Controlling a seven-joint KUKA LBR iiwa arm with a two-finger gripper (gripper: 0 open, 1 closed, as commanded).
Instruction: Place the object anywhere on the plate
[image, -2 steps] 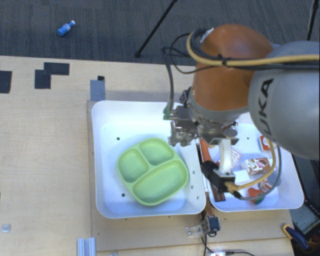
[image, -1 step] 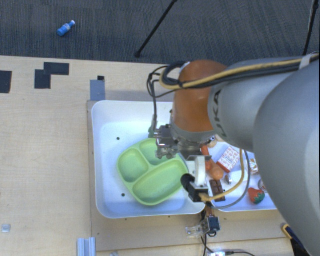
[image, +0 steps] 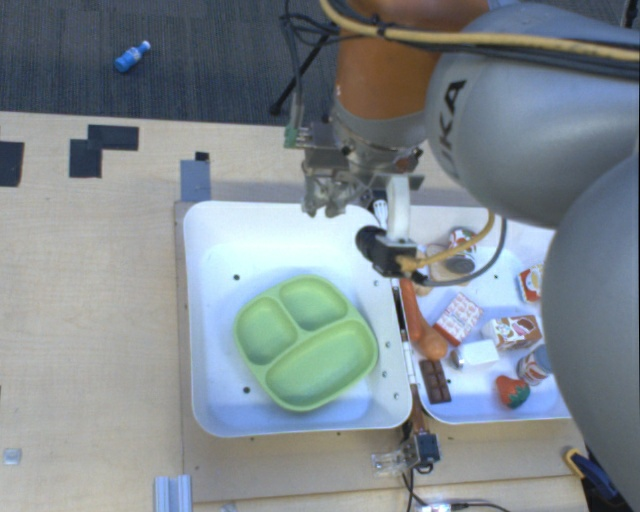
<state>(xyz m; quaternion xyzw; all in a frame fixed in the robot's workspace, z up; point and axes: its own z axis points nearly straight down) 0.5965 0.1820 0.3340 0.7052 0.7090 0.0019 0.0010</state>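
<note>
We see the arm (image: 520, 120) reach in from the right, with the claw (image: 328, 205) hanging over the far edge of the left bin (image: 200, 300). We cannot tell whether the claw is wide or narrow, and we make out nothing in it. The green plate (image: 305, 345), with three compartments, lies in the left bin, towards its near right corner and well apart from the claw. The loose things we see all lie in the right bin (image: 470, 412): a carrot (image: 425, 325) along its left wall, a chocolate bar (image: 434, 380) just below it, a checked packet (image: 458, 318), a white block (image: 478, 353), a carton (image: 512, 330) and a strawberry (image: 514, 392) near the front.
</note>
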